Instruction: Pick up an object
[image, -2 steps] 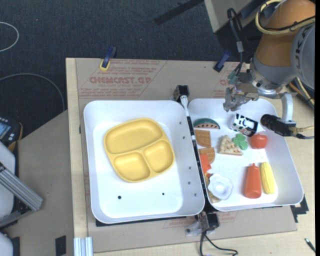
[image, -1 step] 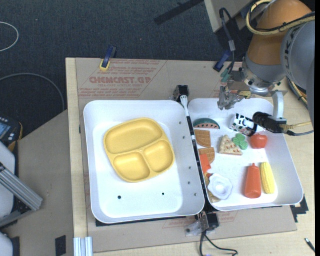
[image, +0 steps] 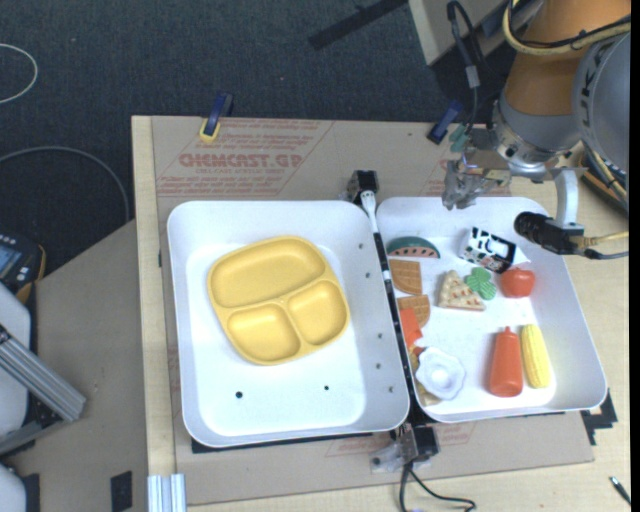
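Camera view is showing the claw (image: 461, 193) hanging over the far rim of the right bin (image: 585, 345), near that bin's back left corner. Nothing is lying between its fingers, and they are too small and blurred here to tell whether they are standing apart or together. The arm (image: 545, 90) is reaching in from the right and is holding the claw high, probably so that it clears the rim before any descent.

The candidate objects are all lying loose in the right bin, well inside the claw's reach. Nearest the claw are sitting a watermelon slice (image: 413, 247) and a black-and-white carton (image: 489, 247). Beyond these are lying a waffle piece (image: 459, 291) with a green piece (image: 481, 282) touching it, and a tomato (image: 516, 282). Toward the near rim, a red bottle (image: 506, 362) and a corn cob (image: 535, 355) are resting side by side, and a fried egg (image: 440, 372) is lying beside the inner wall.

The left bin (image: 200, 380) is holding a yellow divided plate (image: 277, 299), which is sitting flat with its compartments facing up, likely as a receiving place. No pick is under way yet.
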